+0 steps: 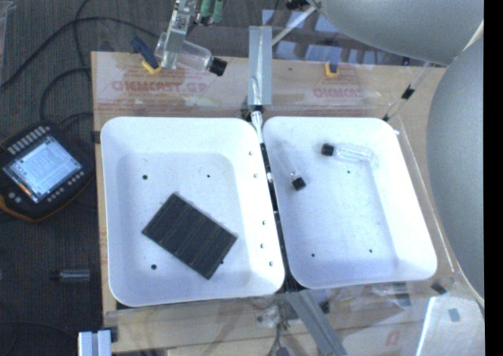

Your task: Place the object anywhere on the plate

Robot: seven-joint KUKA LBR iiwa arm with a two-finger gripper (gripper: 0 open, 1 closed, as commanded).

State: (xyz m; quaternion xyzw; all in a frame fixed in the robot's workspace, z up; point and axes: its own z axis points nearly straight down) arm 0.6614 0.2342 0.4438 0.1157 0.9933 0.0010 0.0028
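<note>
Vial held over the bench's far edge, beyond the left bin

The gripper is clamped on a clear vial, which lies nearly level with its long axis across the view and its black cap to the right. The dark ribbed plate sits askew in the left bin, well apart from the vial, with nothing between them. Two more vials lie in the right bin; their clear bodies are hard to make out. The arm is cut off at the top right.
</note>
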